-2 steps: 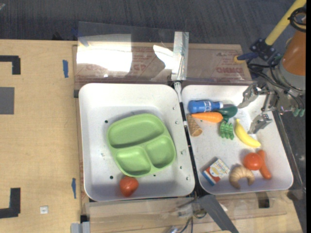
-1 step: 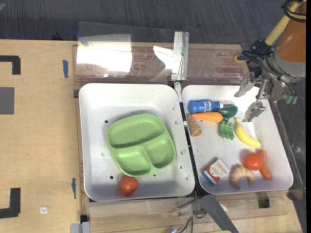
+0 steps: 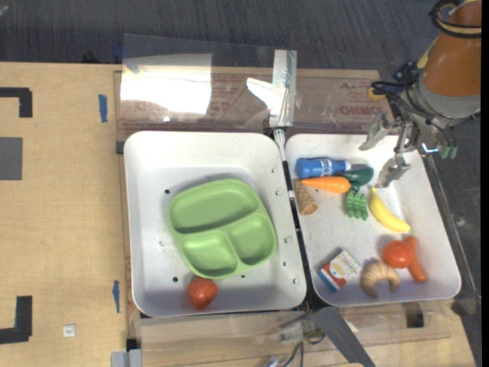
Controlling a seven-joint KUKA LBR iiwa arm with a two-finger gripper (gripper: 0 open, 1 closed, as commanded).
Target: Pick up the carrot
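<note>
Hovering: the grey two-finger metal gripper (image 3: 390, 153) hangs over the far right part of the right-hand shallow white bin (image 3: 447, 254), under the arm's orange band.
Fingers: two metal fingers (image 3: 398, 162) stand apart, with bare bin floor between them; they have hold of nothing.
Carrot: the small orange toy carrot with a green leafy end (image 3: 327, 184) lies on the floor of the right bin, near its far left corner, close to the wall it shares with the left-hand white bin (image 3: 141, 205).
Long axis: the carrot lies roughly crosswise in the bin, pointed tip toward the shared wall, green end toward the gripper's side.
Crowding: a blue and white toy bottle (image 3: 319, 167) lies just behind the carrot, nearly parallel and seemingly touching; a brown cork-like piece (image 3: 306, 199) sits just in front of its tip; a green ridged toy (image 3: 356, 205) sits near its leafy end.
Direction from fingers: the carrot lies to the gripper's left in the view and a little nearer the front edge, not under the fingers.
Judgement: the move likely calls for a shift toward the shared wall and fingers closing across the carrot's narrow width; the bottle beside it could be caught instead.
Other things: a yellow toy banana (image 3: 388, 212) lies right of the carrot; a green divided plate (image 3: 221, 226) sits in the left bin.
</note>
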